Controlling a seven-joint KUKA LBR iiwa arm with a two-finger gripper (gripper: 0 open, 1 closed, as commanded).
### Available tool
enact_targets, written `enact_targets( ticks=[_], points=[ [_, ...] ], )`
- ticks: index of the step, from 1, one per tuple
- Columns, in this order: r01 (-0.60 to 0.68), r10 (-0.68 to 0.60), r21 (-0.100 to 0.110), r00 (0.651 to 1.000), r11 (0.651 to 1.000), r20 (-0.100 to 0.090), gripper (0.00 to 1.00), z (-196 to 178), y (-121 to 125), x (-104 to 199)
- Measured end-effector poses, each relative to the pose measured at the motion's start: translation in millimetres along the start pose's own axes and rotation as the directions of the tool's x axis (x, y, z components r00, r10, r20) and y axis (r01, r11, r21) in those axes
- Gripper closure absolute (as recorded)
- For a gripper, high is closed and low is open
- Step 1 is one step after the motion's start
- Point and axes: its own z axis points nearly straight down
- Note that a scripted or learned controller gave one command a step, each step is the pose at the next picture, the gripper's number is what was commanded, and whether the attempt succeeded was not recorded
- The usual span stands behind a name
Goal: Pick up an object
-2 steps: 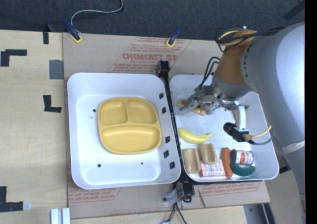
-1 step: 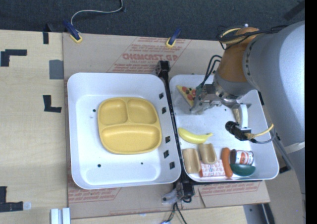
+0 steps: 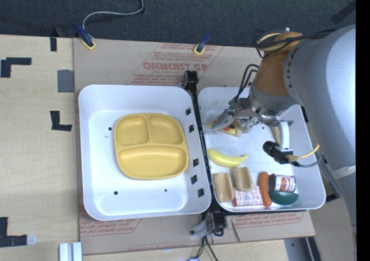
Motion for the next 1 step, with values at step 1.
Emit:
enact_targets(
  ticks=[1],
  points=[
    [0.000, 0.000, 0.001, 1.000, 1.000, -0.004, 0.00, 10.6, 51.8, 1.9]
  ],
)
